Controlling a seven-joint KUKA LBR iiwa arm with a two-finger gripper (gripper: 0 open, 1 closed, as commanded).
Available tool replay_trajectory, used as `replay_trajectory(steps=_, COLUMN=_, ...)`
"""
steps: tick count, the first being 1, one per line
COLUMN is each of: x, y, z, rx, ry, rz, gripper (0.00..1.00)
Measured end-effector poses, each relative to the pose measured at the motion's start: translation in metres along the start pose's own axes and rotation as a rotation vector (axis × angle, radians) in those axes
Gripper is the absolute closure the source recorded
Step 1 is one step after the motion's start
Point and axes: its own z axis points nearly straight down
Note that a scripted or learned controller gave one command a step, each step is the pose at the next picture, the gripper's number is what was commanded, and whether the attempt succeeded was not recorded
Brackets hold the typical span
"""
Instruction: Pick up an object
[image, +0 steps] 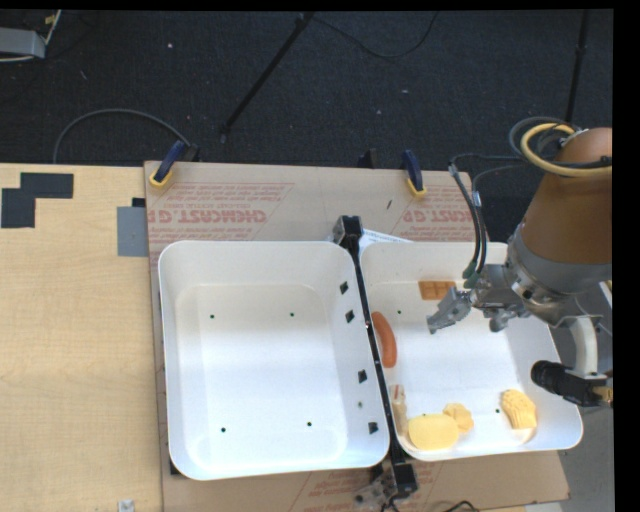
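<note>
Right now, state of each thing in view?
gripper: over the right bin, nothing seen between its fingers
right bin: holds all the items
left bin: flat on the bench
sausage: lying against the divider
cracker: flat, near the back wall
corn: lying near the front
yellow lump: at the front wall

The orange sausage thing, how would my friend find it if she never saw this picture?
Look in the right bin, the one the grey arm reaches into. Follow its left wall, by the black divider, about halfway down. There lies the orange sausage, long and reddish-orange, while the other toys near the bin's bottom edge are pale yellow.
</note>
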Motion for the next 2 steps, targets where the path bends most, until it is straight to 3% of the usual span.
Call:
replay_trajectory(steps=1, x=0.0, y=0.001, z=-0.002, rx=-0.004, ry=0.0, rz=0.0, gripper=0.0)
replay_trajectory(steps=2, x=0.007, y=-0.002, z=0.058, rx=0.001, ry=0.0, rz=-0.001, gripper=0.0)
